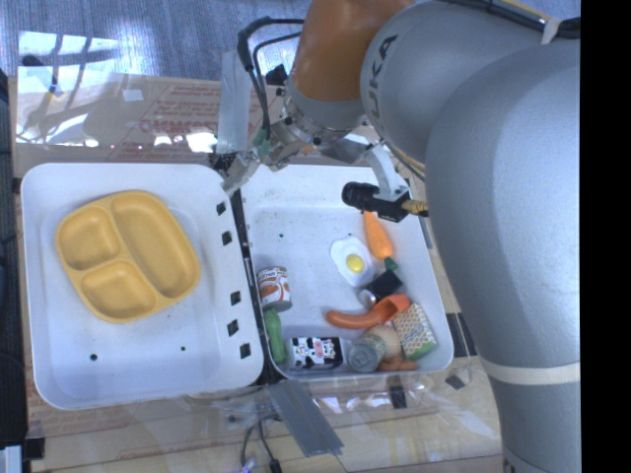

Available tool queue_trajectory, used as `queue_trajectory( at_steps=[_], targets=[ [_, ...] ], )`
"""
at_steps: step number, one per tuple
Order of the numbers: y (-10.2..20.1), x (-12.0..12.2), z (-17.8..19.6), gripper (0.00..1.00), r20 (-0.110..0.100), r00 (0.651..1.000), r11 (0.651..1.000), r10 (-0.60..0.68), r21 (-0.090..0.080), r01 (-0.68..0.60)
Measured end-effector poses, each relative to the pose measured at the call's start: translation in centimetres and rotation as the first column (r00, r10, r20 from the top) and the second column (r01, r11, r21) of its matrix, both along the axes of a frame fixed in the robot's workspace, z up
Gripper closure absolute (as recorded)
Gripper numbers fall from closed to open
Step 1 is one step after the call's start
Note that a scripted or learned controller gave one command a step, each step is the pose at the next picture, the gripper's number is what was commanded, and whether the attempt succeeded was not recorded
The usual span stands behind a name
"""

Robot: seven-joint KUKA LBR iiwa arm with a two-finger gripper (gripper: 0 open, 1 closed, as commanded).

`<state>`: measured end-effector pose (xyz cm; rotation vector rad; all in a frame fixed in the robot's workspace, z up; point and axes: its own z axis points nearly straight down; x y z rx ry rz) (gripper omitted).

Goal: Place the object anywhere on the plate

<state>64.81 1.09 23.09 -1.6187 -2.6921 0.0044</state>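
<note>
While apart from fingers [237, 170], egg [352, 259].

the arm [463, 116] covers the right bin's [296, 205] right rim and far corner, the gripper's [258, 156] fingers are too small and cluttered to read, and the can [363, 355] is partly hidden among piled items.

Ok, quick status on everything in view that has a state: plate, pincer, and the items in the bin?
plate: yellow, three compartments, nothing on it, in the left bin.
pincer: over the top of the divider between the bins; holds nothing that I can see.
can: lying on its side, right bin.
fried egg: flat, yolk up.
carrot: lying flat.
</note>
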Motion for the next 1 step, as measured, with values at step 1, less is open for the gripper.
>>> queue_trajectory(
  at_steps=[1],
  targets=[
    [0.00,0.00,0.00,0.00,0.000,1.000,1.000,0.000,0.000,0.000]
  ],
)
